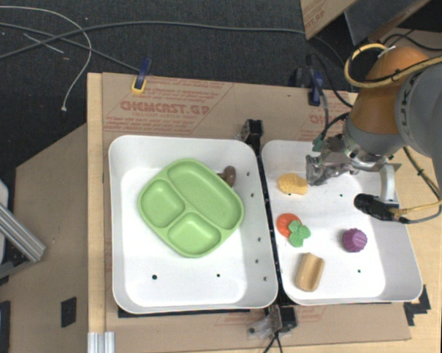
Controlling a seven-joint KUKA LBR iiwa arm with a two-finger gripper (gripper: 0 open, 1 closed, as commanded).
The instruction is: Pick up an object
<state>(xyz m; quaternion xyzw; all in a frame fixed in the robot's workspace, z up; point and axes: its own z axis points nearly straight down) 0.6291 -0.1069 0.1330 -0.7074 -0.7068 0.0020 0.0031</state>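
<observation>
While the gripper hovers beside the yellow toy, finger spacing stays unclear

Arm running off the right edge, gripper fingers too small to read, brown object tucking partly behind the green tray.

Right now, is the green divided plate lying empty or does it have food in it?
Empty. The green divided plate shows three bare compartments; the small brown object lies beside its rim, in the left bin.
</observation>
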